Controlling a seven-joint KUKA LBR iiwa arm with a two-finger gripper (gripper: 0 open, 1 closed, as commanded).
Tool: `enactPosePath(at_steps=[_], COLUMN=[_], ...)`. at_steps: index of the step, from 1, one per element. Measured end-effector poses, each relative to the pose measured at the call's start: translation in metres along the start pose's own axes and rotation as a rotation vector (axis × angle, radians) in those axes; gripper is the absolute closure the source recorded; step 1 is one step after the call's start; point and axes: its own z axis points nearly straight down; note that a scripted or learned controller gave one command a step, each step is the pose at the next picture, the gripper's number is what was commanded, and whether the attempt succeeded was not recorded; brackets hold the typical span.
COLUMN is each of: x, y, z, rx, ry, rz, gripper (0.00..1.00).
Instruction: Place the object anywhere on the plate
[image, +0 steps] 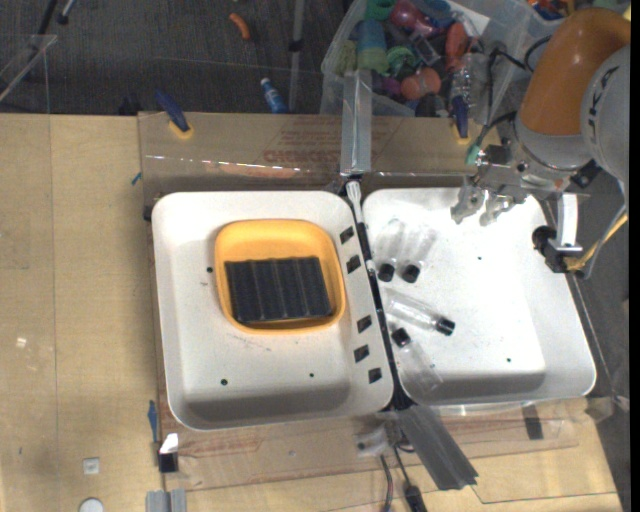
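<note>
The two-finger metal claw (478, 211) hangs over the far edge of the right shallow white bin (520, 345), its fingers a little apart with nothing between them. The clear plastic tubes with black caps (412, 290) lie scattered in the near-left part of that bin, well apart from the claw. In the left white bin (190, 390) sits the square orange plate (278, 237), bearing a dark ribbed rectangular block (277, 289). Both bins rest on the wooden table (70, 300).
</note>
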Motion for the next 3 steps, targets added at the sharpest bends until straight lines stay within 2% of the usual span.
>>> enactPosePath(at_steps=[1, 2, 3], x=[-0.001, -0.009, -0.024], y=[0.002, 0.003, 0.005], z=[-0.055, -0.080, -0.090], rx=[-0.004, -0.004, -0.004], ry=[-0.001, -0.001, -0.001], rz=[-0.227, -0.290, -0.320], gripper=[1.00, 1.00, 1.00])
